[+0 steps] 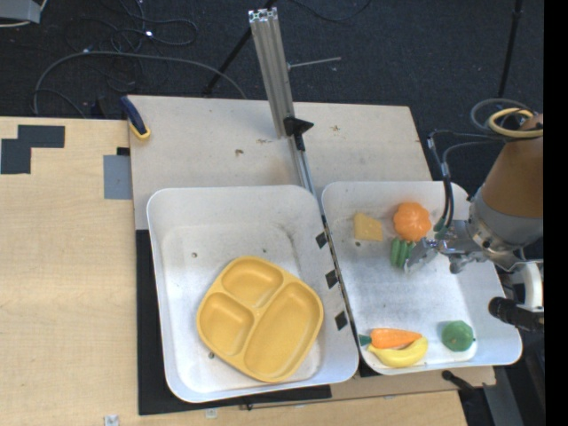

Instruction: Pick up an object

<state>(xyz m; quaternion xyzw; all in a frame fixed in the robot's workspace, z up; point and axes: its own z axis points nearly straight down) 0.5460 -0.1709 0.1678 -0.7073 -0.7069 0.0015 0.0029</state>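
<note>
The right bin (417, 295) holds several toy foods. A yellow wedge (368, 227) and an orange ball (412, 221) lie near its far side. A small green piece (400, 252) lies just below the orange. A carrot (395, 336), a banana (399, 354) and a round green item (457, 335) sit along the near edge. My gripper (420, 256) reaches in from the right, low over the bin, its tip right against the small green piece and under the orange ball.
The left bin (177, 238) carries a yellow divided plate (259, 317). A metal post (275, 74) rises behind the two bins. The arm's orange band (515, 180) hangs over the right bin's far right corner.
</note>
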